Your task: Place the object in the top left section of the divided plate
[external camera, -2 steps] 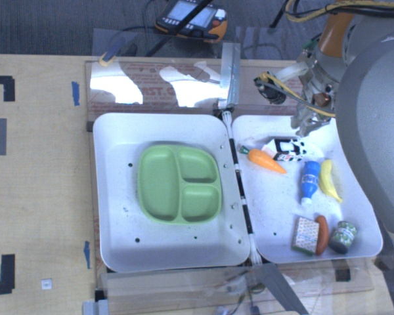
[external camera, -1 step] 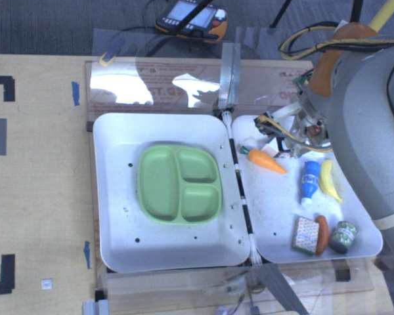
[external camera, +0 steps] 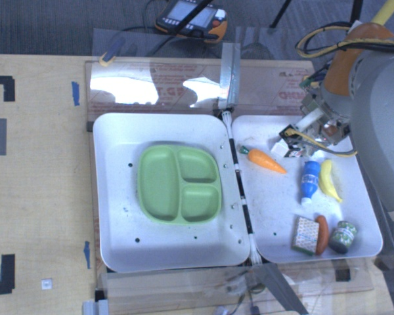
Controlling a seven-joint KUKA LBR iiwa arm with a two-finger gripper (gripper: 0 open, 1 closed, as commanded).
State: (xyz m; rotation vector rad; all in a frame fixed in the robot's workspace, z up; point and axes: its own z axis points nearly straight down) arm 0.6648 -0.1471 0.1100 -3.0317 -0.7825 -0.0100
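Gripper (external camera: 294,143) hangs low at the far side of the right bin (external camera: 368,241), just right of the carrot (external camera: 267,161), nothing visibly held, so I judge pickup pending before crossing left to the green plate (external camera: 179,183), 3 sections empty.

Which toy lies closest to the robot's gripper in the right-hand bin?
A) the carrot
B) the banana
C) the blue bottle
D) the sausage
A: the carrot lies just to the left of and below the gripper near the top of the right bin; the other three lie further down.
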